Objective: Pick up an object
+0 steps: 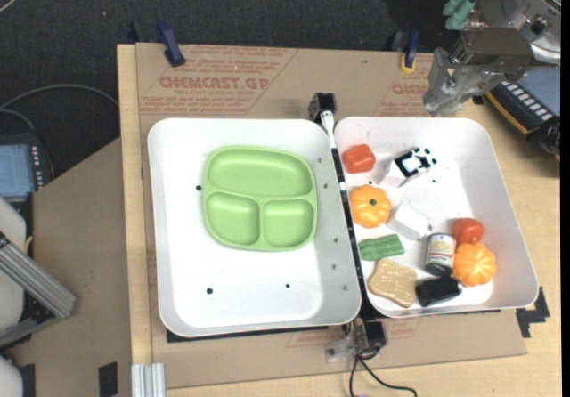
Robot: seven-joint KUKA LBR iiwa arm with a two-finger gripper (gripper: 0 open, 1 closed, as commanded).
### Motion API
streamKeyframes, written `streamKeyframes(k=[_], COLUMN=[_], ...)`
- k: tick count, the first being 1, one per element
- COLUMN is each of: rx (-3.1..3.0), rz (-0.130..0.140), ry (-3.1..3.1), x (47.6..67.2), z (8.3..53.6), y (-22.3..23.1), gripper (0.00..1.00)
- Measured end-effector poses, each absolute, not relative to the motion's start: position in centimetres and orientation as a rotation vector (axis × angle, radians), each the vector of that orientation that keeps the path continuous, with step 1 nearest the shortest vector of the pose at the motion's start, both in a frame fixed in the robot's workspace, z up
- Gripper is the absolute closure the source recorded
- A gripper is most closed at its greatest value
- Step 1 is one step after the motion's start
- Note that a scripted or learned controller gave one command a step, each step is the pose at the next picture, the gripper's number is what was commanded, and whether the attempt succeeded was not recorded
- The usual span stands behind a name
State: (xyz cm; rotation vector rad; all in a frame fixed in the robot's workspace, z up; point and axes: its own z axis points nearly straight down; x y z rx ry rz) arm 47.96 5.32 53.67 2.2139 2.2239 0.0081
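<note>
My gripper (447, 100) hangs above the far rim of the right bin (499, 174), near its back corner, open with nothing between its fingers. Several small objects lie in this bin. A red piece (359, 157) and a black-and-white object (415, 162) sit at the back. An orange pumpkin (370, 206) and a white block (410, 222) are in the middle. Toward the front are a green piece (381, 247), a small jar (439, 252), a red tomato (468, 230), a second orange pumpkin (475, 264), a toast slice (393, 282) and a black object (438, 291).
The left bin (178, 235) holds a green divided plate (260, 198). A black divider (337, 173) runs between the two bins. Clamps (169, 44) sit at the cardboard's back edge. The arm's body (525, 4) fills the upper right corner.
</note>
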Motion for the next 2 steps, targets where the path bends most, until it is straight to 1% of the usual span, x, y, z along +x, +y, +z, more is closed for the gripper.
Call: streamKeyframes(k=[1, 2], rx=[2.222, 2.231], rz=[-0.004, -0.009], ry=[2.224, 2.218], x=[47.9, 47.9], z=[52.2, 47.0], y=[5.9, 1.1], gripper=[1.00, 1.00])
